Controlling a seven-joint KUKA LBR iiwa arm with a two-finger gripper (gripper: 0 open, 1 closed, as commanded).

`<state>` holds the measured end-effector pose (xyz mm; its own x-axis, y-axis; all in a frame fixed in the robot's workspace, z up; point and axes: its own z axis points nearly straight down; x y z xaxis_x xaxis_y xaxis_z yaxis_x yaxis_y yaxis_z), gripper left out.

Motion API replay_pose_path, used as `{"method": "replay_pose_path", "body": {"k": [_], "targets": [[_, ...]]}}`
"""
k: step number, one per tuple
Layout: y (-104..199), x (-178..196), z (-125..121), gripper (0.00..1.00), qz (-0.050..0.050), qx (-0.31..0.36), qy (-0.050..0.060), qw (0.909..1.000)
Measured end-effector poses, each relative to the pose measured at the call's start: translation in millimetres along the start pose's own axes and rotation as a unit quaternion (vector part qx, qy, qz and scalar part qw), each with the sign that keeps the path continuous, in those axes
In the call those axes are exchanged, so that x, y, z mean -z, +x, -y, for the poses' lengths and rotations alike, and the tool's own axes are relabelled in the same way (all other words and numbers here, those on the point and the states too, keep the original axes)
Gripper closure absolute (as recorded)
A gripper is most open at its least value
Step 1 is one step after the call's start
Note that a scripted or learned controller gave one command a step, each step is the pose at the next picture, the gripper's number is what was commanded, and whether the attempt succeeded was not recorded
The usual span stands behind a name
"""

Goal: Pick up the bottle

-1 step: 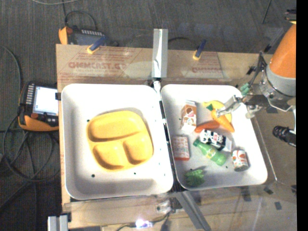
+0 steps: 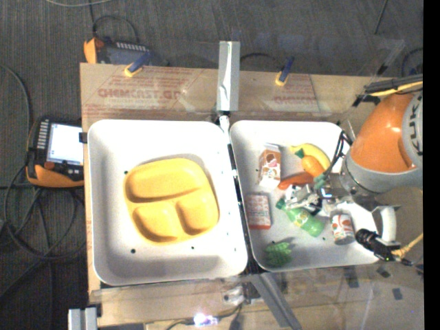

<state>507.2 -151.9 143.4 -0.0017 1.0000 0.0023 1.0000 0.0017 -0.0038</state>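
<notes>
The arm (image 2: 385, 143) reaches in from the right over the right bin (image 2: 289, 130), its orange band and grey wrist covering that bin's right side. The gripper (image 2: 307, 196) sits low among the clutter near the bin's middle; whether its fingers are spread or closed cannot be told, as dark cabling and wrist hardware crowd the tip.

The bottle (image 2: 304, 220) — green and, as far as the blur allows, lying on its side — rests just near of the gripper, close against it, though nothing shows it clamped.

Around it lie a small can (image 2: 342, 228) to the right, a flat red-and-white packet (image 2: 258, 210) to the left, a carton (image 2: 270, 165) on the far side, yellow and orange toy food (image 2: 311, 158) beside that, and a green leafy piece (image 2: 278, 252) at the near edge.

The left bin (image 2: 103, 205) holds a yellow divided tray (image 2: 172, 199).
</notes>
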Motion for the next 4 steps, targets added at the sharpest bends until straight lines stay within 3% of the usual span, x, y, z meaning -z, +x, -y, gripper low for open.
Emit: {"method": "replay_pose_path", "body": {"k": [1, 2, 3, 4], "targets": [[31, -33, -1, 0.0, 0.014, -0.092, -0.034, 0.9951], [-3, -54, 20, 0.0, 0.002, -0.091, -0.008, 0.9958], [-2, -45, 19, 1.0, 0.002, -0.091, -0.008, 0.9958], [49, 76, 23, 1.0, 0.002, -0.081, 0.0, 0.9967]]}}
